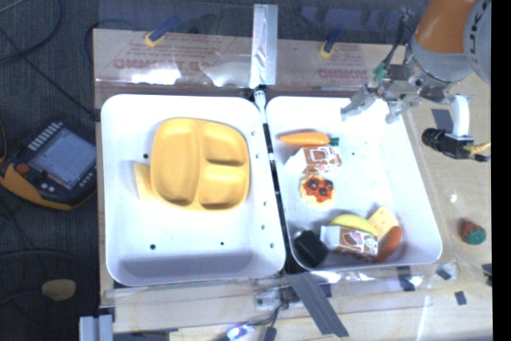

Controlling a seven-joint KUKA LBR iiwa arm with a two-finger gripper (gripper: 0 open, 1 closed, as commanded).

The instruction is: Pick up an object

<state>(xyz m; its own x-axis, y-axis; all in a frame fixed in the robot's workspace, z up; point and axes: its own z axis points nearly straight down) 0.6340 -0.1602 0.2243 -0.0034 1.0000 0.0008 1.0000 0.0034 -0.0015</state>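
Note:
My gripper (pixel 372 109) hangs over the far right corner of the right bin (pixel 415 172), its two fingers (pixel 352 109) spread apart with nothing between them, so it is open. Below and left of it an orange carrot (pixel 303 138) lies near the bin's far left side. Closer to me are a small printed carton (pixel 322 159) and a round yellow piece with a flower print (pixel 318 188). At the near edge lie a banana (pixel 355 223), a second carton (pixel 349 240), a black object (pixel 310 248) and a reddish-brown sausage shape (pixel 390 243).
The left bin (pixel 128 235) holds a yellow divided plate (pixel 198 162). A metal divider (pixel 264 44) stands between the bins at the back. A small red-and-green item (pixel 472 232) lies on the bench to the right. A handheld pendant (pixel 49 165) sits on the floor at the left.

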